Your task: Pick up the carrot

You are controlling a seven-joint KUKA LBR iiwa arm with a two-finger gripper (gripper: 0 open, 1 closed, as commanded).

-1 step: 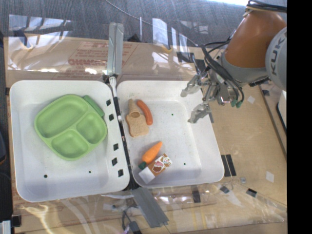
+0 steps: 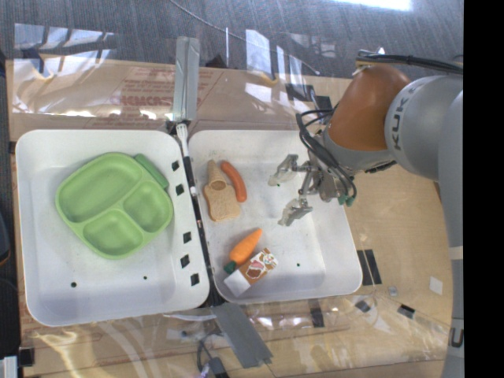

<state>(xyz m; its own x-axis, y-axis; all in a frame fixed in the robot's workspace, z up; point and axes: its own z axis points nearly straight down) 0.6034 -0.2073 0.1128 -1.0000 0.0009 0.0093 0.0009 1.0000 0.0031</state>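
The counter [image 2: 394, 235] carries two shallow white bins side by side: the left bin [image 2: 47, 290] and the right bin [image 2: 331, 266].

Left bin contents: one green divided plate [image 2: 114, 203] with three compartments, lying toward the bin's far edge and left of centre.

Right bin contents, four items, all in the half next to the divider between the bins:
- One carrot [image 2: 246, 246], orange, near the bin's near edge. Its long axis runs diagonally; the tip points toward the far right, and the blunt end points toward the near left corner.
- One sausage [image 2: 234, 181], red-orange, toward the far edge, long axis running from far left to near right.
- One slice of bread [image 2: 221, 195], tan, just beside the sausage on its left.
- One small packet [image 2: 252, 270] with a brown and white print, just beside the carrot's blunt end, close to the near edge.

One arm enters from the right. The pincer [image 2: 290, 189] stands over the bare middle of the right bin, its two fingers spread apart with nothing between them. It is well apart from the carrot, which rests on the bin floor.
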